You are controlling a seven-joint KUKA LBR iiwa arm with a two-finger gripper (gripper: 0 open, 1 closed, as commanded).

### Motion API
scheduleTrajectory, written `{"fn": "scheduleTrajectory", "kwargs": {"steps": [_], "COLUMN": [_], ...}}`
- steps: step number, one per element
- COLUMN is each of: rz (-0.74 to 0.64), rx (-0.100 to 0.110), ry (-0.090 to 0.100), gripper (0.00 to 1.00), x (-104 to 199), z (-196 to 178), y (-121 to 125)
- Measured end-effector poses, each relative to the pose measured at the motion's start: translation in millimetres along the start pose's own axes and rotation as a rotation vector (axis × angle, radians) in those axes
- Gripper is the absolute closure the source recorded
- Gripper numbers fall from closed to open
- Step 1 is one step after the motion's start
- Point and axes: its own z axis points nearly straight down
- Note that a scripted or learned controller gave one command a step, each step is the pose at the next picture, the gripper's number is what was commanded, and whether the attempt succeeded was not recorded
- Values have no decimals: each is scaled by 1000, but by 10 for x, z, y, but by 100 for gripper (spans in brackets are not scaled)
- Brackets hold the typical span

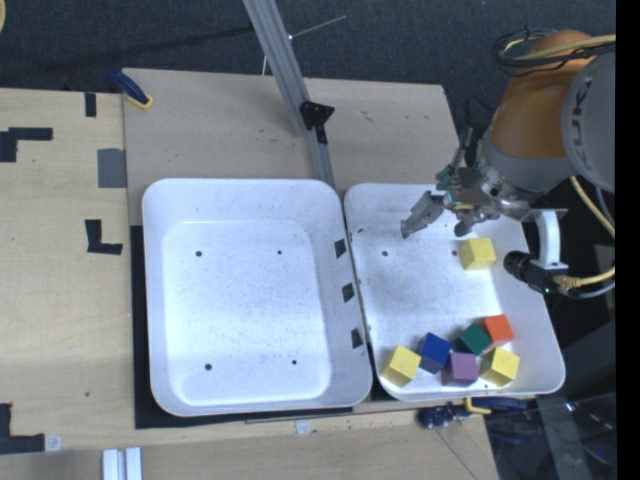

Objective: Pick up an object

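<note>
My gripper [440,224] hangs over the back part of the right bin [400,288], its two fingers spread open with nothing between them. A yellow cube [477,253] lies just to the front right of it, apart from the fingers. At the bin's front edge sits a cluster of cubes: yellow [402,365], blue [434,351], purple [462,367], green [474,340], orange [497,328] and another yellow [503,366].
The left bin [165,268] stands beside the right one, sharing a raised rim between them. A slanted metal bar [290,68] runs down from the top to the bins' back edge. Cables [560,283] hang at the arm's right.
</note>
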Motion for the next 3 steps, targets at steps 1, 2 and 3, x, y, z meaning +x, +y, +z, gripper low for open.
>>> {"fn": "scheduleTrajectory", "kwargs": {"steps": [1, 2, 3], "rz": [0, 2, 1], "rx": [0, 6, 5], "ry": [0, -1, 0], "gripper": [0, 0, 0], "x": [-2, -44, 44], "z": [-1, 637, 1172], "y": [0, -13, 28]}}
